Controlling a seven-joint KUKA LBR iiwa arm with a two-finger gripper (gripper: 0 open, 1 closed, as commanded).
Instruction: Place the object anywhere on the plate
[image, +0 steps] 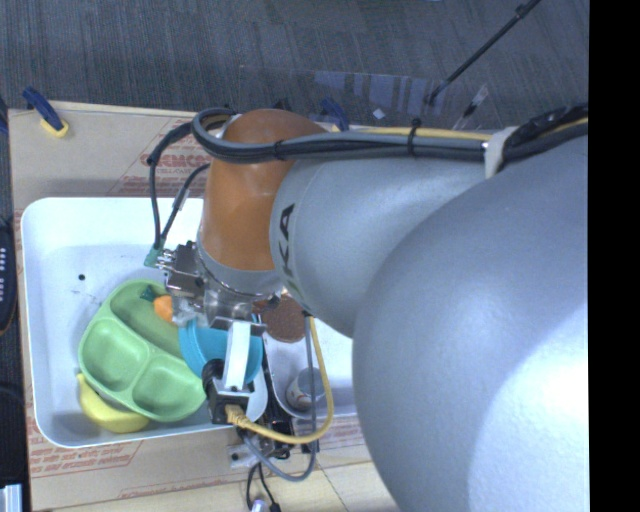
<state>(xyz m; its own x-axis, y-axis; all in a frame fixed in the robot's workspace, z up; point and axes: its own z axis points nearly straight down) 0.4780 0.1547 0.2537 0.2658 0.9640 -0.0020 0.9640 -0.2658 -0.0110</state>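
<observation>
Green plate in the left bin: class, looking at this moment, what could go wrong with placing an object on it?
1. The green plate sits tilted on a yellow item, so anything dropped there may slide off.
2. The arm hangs low over the crowded corner beside a blue item; it might knock the plate.
3. The arm hides the claw, so a failed grasp could go unnoticed.
</observation>
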